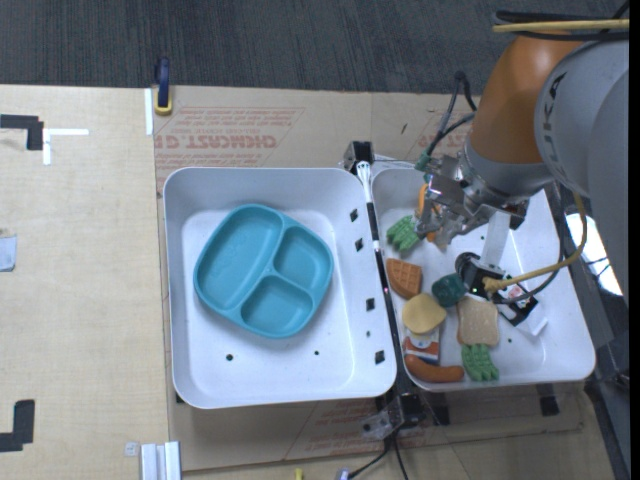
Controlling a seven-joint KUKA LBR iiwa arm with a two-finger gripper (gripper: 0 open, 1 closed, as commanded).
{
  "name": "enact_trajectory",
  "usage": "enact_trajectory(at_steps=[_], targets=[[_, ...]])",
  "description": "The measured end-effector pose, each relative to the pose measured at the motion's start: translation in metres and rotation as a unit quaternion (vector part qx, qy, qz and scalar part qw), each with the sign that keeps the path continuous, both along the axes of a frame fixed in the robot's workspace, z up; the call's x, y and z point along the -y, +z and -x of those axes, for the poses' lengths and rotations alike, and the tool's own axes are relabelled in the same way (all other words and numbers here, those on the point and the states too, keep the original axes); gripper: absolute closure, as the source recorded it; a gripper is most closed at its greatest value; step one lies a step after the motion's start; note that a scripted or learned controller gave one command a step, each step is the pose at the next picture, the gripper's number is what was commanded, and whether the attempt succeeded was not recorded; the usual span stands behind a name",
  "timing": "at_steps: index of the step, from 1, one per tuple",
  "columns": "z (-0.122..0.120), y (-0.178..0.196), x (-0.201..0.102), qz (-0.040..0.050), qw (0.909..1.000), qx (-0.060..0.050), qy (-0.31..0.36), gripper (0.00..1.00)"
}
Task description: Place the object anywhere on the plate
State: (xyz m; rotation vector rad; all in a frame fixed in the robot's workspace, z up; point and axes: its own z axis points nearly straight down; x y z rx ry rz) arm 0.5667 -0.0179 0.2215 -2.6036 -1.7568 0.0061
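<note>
1. Plate (263, 270) — smooth teal plastic, rounded, 3 compartments — lies in the left bin (200, 368).
2. Gripper (441, 223) hangs at 12 o'clock in the right bin (560, 353); grip state: cannot tell.
3. Toy foods cluster at 6 o'clock: knobbly green piece (404, 234), ridged waffle (404, 277), toast slice (478, 322), sausage (436, 373).

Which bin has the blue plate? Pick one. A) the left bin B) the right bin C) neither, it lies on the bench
A: the blue plate lies flat in the left bin, while the right bin has the toy food, with the gripper above it.
</note>
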Motion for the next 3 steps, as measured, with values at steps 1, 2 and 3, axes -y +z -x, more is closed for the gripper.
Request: enact_trajectory(at_steps=[1,2,3], targets=[[-0.002,0.028,-0.045,0.0011,0.9878,0.001,-0.156,1.00],[-0.002,-0.035,-0.151,0.0009,0.9952,-0.003,-0.098,1.00],[0.038,0.048,-0.153,0.0008,0.9975,0.000,-0.071,1.00]])
